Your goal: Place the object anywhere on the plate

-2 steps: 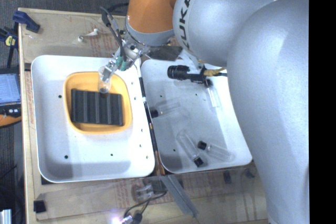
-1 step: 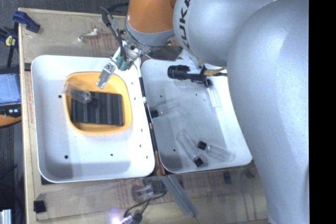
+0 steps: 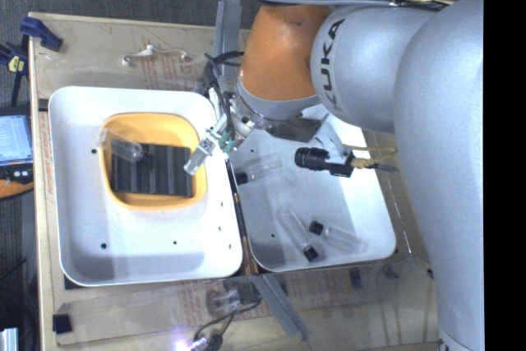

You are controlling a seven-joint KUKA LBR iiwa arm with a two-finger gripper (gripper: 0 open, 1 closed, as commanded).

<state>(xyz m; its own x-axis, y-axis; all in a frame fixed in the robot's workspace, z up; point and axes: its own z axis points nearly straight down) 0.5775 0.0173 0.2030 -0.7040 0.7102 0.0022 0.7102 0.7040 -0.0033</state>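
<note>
Gripper (image 3: 200, 154) at frame centre, over yellow plate's (image 3: 149, 127) right edge; finger state can't tell. Clear vial (image 3: 127, 150) on plate's dark insert, upper left. Arm hides right bin's (image 3: 374, 238) top.

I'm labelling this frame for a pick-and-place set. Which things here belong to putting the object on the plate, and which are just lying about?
Belongs to the job:
yellow plate in the left bin
clear tube lying on the plate
gripper over the plate's right edge

Just lying about:
clear tubes with black caps in the right bin
blue clamp at the bench corner
</note>
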